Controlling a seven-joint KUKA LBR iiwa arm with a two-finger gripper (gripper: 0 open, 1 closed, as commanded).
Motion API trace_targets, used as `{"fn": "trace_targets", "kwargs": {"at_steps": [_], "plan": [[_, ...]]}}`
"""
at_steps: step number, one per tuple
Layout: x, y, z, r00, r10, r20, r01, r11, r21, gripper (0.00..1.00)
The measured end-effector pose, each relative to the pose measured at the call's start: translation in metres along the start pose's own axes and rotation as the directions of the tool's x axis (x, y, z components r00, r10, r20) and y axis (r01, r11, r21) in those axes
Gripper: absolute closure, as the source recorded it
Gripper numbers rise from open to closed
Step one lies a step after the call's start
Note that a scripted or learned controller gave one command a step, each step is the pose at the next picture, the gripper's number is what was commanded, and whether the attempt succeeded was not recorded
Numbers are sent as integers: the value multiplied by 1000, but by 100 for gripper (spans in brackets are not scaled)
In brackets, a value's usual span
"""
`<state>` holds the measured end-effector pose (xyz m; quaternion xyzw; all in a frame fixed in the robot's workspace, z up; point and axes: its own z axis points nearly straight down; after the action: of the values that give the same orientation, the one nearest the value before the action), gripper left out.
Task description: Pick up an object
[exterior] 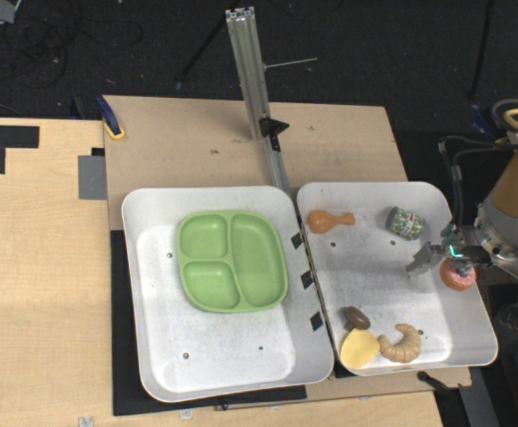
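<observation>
Camera view: the gripper sits at the right edge of the frame, low over the right bin, beside a red-orange object at the bin's right wall. Whether its jaws are apart or together cannot be told. Nothing is visibly between them. Still lying in the bin: an orange drumstick-shaped toy and a green patterned can at upper centre-right, a croissant and a yellow piece at lower right. Judgement: pick not yet accomplished; grasp and lift remain.
</observation>
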<state>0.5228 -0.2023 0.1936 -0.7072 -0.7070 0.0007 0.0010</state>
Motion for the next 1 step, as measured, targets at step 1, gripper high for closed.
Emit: {"fn": "trace_targets", "kwargs": {"at_steps": [1], "plan": [[0, 0, -1, 1000, 0, 0, 0, 1000, -1, 0]]}}
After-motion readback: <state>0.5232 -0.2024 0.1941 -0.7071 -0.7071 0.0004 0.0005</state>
